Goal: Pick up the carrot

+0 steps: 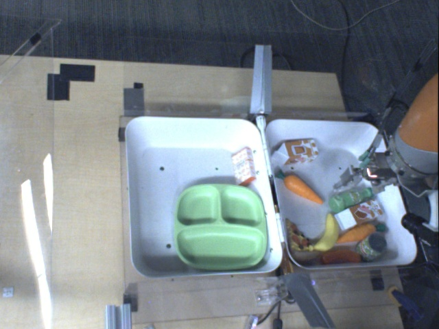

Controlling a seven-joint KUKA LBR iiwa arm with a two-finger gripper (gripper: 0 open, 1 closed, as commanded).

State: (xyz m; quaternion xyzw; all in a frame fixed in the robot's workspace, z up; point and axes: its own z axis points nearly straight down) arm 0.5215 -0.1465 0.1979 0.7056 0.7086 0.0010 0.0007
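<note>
Plainly, the tapered smooth orange carrot (302, 188) lies beside the tool (358, 172), whose spread I cannot tell.

— What surrounds the work area?

— A pale wooden bench (75, 204) under even overhead light, glare streaking a clear panel (27, 184) along its left edge. Black tape marks (68, 79) sit near the far left corner.

— And beyond it?

— Dark grey carpet (151, 16) runs past the far edge, a thin cable (343, 12) looping across it. A metal post (262, 81) rises mid-bench.
</note>
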